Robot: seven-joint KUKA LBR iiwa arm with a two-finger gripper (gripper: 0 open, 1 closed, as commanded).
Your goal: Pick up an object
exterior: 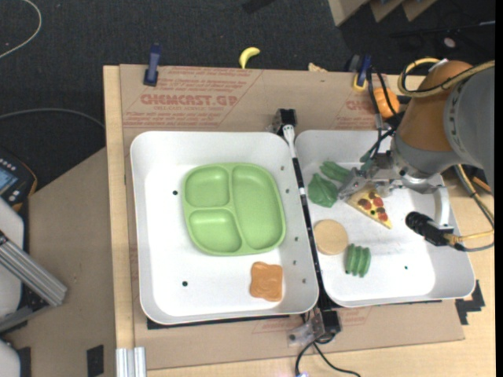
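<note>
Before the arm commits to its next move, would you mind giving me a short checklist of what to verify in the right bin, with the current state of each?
1. Gripper is over the right bin: ok.
2. An object is within its reach: ok, the pizza slice lies just beside it, and the green leafy piece on its other side.
3. An object is seen between the fingers: cannot tell, the wrist hides them.
4. Round tan piece and green ridged piece lie apart from the gripper: ok.
5. Target stands free of neighbours: not ok, the pizza slice and leafy piece crowd the gripper closely.
</note>
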